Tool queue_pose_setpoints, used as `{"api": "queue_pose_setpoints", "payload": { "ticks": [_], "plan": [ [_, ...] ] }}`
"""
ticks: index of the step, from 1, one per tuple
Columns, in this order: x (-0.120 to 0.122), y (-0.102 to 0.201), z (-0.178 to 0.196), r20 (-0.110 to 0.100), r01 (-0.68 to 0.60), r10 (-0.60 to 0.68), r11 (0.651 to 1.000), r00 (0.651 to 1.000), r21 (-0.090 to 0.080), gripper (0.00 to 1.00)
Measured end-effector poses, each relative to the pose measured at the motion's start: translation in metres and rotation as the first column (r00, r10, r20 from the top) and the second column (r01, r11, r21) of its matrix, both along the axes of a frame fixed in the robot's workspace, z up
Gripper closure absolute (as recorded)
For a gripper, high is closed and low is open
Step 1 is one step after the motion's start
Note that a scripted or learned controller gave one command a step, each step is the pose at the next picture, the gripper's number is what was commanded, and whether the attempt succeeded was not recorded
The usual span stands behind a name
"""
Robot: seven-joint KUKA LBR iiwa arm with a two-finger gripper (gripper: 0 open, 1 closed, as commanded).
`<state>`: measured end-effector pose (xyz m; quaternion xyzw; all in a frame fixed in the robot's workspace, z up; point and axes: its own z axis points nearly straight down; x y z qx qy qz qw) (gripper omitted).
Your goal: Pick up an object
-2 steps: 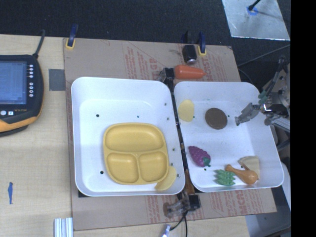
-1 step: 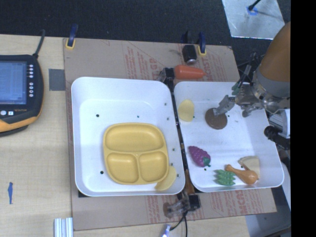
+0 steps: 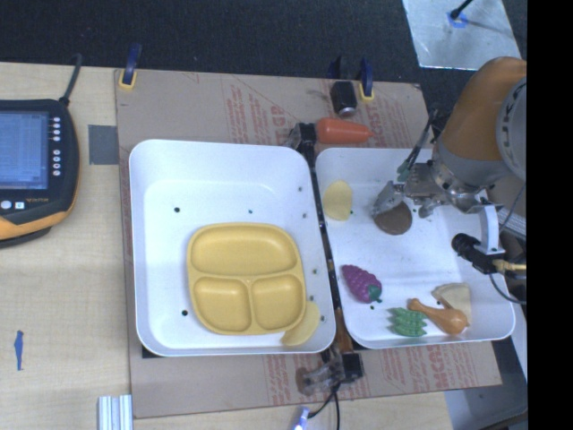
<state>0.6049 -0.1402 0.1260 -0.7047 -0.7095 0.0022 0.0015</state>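
Brown object (image 3: 393, 219) partly hidden beneath end effector (image 3: 398, 200), grip unclear.

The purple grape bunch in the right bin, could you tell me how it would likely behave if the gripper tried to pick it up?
The purple grape bunch looks like moulded toy food, so probably stiff and light. Its bumpy, rounded surface may slip between two fingers. It lies clear of the green vegetable, so a push would likely slide it freely across the right bin.
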Motion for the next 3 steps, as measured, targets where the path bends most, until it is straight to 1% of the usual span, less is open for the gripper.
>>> {"api": "queue_pose_setpoints", "payload": {
  "ticks": [1,2,3],
  "plan": [
    [0.012,-0.021,-0.034,0.003,0.002,-0.002,1.000,1.000,-0.001,0.00],
    [0.014,-0.023,-0.021,0.009,0.001,-0.001,1.000,1.000,-0.005,1.00],
    [0.020,0.027,0.037,0.004,0.003,-0.003,1.000,1.000,0.002,1.00]
  ]
}}
